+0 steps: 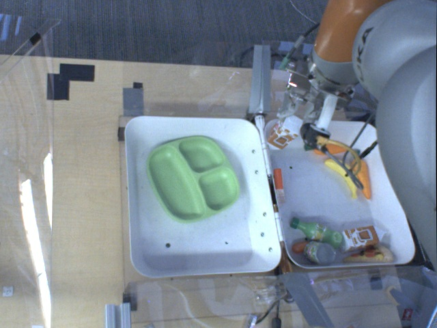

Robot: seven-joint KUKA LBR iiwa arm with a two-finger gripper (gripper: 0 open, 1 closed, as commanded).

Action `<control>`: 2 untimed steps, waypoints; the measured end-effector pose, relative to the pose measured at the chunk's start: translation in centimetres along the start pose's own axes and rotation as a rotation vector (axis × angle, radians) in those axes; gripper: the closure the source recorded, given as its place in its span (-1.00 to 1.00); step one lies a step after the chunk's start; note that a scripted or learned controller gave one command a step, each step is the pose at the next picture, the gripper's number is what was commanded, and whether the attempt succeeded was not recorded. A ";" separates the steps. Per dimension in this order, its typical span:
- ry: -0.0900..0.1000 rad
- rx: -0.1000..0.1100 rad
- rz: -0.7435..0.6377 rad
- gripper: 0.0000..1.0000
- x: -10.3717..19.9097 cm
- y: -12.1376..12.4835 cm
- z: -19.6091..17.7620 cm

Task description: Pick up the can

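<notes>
Right bin [311, 197], near edge: the can [321, 253] lies on its side, grey, close to the near-left corner. A green bottle [318, 231] lies just beyond it, touching or almost touching. To the can's right sits a small orange-and-white carton [360, 236].

Right bin, middle: a banana [341, 172] and an orange carrot-shaped item [366, 178] lie side by side near the right wall. A thin red-and-white marker [278, 184] lies along the left wall.

Left bin [205, 255]: a green divided tray [194, 178] rests at its centre.

Right bin, far-left corner: the gripper [295, 111] hangs over this corner, just above a second orange-and-white carton [280, 137]. Whether the gripper is spread or closed cannot be told. It is well apart from the can, and nothing is seen held in it.
</notes>
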State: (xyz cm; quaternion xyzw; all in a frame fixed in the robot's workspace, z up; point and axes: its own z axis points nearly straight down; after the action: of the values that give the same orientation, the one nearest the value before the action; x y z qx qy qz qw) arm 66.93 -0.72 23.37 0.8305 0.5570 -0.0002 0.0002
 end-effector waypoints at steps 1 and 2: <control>0.000 0.000 0.055 1.00 -1.7 -3.3 -7.9; -0.001 0.002 0.195 1.00 2.4 -1.0 -4.2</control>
State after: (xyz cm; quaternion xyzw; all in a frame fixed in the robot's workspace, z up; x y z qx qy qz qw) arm 66.90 1.92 27.58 0.8808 0.4736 -0.0014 -0.0004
